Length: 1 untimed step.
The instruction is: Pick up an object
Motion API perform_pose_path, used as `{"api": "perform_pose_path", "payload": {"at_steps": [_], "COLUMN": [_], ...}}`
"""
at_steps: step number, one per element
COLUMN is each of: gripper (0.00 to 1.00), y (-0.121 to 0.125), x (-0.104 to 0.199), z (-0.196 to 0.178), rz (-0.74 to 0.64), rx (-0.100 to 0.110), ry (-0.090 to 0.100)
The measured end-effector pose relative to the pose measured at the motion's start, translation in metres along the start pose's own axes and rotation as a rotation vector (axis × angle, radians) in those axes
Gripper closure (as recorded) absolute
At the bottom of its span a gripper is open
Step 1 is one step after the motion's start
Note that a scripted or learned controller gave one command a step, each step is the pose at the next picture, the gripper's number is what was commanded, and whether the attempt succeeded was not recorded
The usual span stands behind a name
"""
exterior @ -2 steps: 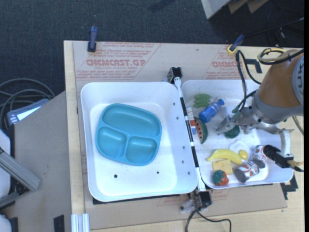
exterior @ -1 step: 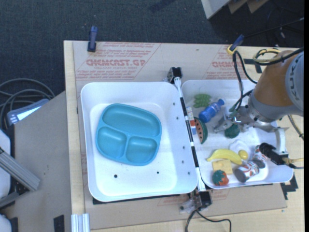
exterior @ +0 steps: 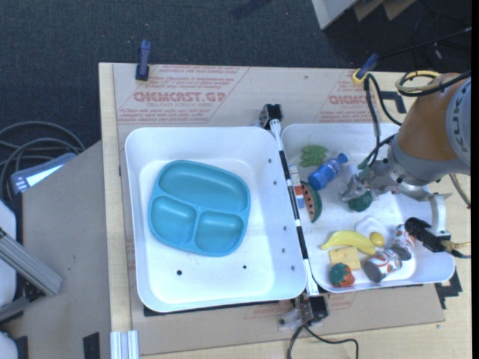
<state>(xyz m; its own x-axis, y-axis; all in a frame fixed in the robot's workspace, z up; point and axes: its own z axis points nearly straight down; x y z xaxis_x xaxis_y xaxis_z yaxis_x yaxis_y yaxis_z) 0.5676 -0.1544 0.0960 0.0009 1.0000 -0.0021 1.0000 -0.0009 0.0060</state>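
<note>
Nearest you, along the front wall of the right-hand shallow white bin, you will find a small round red-and-green toy, a tan block just behind it, and a red-and-white can lying on its side. A curved yellow plastic banana lies just beyond these, with a small yellow piece at its right end.

Further back, a red-and-green watermelon slice toy sits against the bin's left wall. The grey arm's gripper is down in the middle of this bin, over a dark green object; you cannot tell from this view whether the jaws are spread, closed, or pinching it. A blue plastic bottle lies tilted just left of the gripper, and a leafy green toy lies beyond it near the back wall.

In the left-hand shallow white bin rests a turquoise divided plastic plate, well apart from the gripper.

Both bins sit on a brown board worktop with red lettering.
</note>
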Motion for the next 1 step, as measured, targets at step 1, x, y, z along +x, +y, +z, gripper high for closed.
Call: {"api": "perform_pose_path", "payload": {"at_steps": [1], "gripper": [1.00], "y": [0.0788], "x": [0.0889], "z": [-0.0896], "rz": [-0.003], "rx": [0.002], "ry": [0.003]}}
